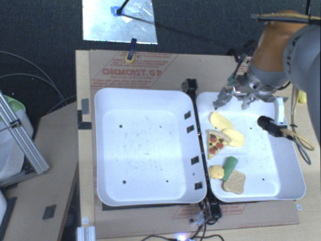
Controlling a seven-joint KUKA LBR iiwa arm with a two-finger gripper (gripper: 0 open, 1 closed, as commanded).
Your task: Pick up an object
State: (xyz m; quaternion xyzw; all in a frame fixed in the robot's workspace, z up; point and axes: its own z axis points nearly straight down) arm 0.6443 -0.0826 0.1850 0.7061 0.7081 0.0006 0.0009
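My gripper (233, 102) hangs over the far end of the right bin (288, 169), fingers spread open with nothing between them. Just in front of it lies a pale yellow slice (220, 120), with a second yellow piece (235, 138) a little nearer. A toy pizza slice (215, 143) sits against the bin's left wall. Closer to the front are a green piece (229, 165), a small yellow lump (216, 172) and a tan cracker-like piece (234, 183), all close together.
The left bin (145, 97) adjoins the right one along a black hinge strip (199, 144). A black cylinder (269, 125) with yellow cabling juts over the right bin's right side. A foil sheet (119, 14) lies beyond the bench.
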